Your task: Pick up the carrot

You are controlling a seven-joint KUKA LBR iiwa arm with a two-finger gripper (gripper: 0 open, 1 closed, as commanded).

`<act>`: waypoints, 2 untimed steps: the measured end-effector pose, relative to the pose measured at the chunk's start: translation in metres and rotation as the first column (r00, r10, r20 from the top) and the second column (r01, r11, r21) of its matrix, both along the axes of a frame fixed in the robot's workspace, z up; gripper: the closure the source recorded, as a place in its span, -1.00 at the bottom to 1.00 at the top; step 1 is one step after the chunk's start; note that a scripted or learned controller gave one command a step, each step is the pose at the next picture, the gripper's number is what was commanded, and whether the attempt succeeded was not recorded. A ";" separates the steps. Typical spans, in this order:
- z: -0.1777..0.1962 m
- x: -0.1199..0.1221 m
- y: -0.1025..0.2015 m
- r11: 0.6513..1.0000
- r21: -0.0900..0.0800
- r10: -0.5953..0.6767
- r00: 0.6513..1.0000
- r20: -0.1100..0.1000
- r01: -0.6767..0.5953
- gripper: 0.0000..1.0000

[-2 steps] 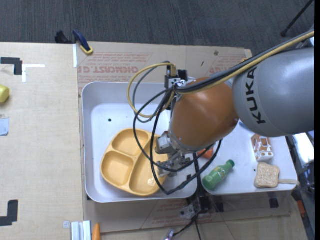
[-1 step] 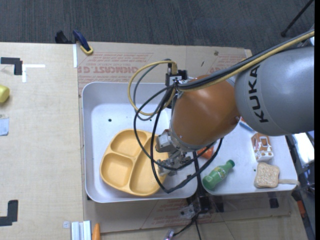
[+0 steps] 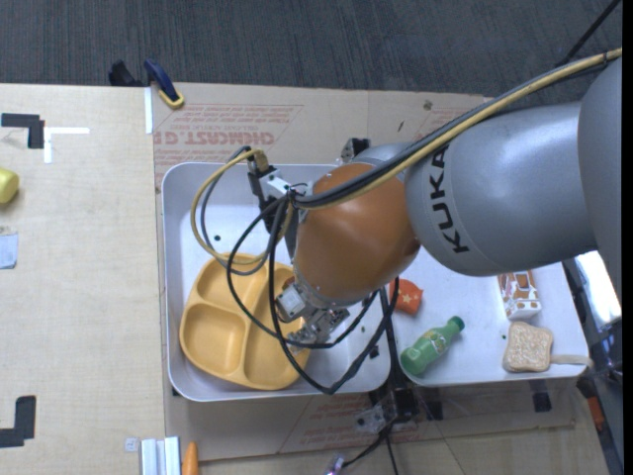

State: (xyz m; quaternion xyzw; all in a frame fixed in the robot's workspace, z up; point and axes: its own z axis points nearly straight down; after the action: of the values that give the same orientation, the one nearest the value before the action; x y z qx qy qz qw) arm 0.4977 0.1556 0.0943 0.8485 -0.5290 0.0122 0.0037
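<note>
Here, the gripper (image 3: 315,327) is positioned over the right edge of the yellow divided plate (image 3: 229,327); its grasp state cannot be determined. The carrot (image 3: 407,296) is located right of the plate, beside a green bottle (image 3: 431,346).

Even, bright overhead light, soft shadows in the white bin (image 3: 178,265), slight glare on the grey arm (image 3: 514,186).

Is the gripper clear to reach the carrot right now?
Probably yes. The carrot lies uncovered in the right bin, apart from the green bottle. The gripper hangs over the yellow plate in the left bin, so it must cross.
</note>
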 end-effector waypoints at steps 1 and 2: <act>0.006 -0.007 -0.011 0.940 0.028 0.339 0.941 0.027 -0.339 1.00; 0.000 0.051 -0.005 0.869 0.017 0.495 0.869 -0.014 -0.495 1.00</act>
State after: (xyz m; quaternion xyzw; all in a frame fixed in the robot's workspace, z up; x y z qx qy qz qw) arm 0.5487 0.1506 0.0943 0.9558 -0.2939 0.0019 -0.0004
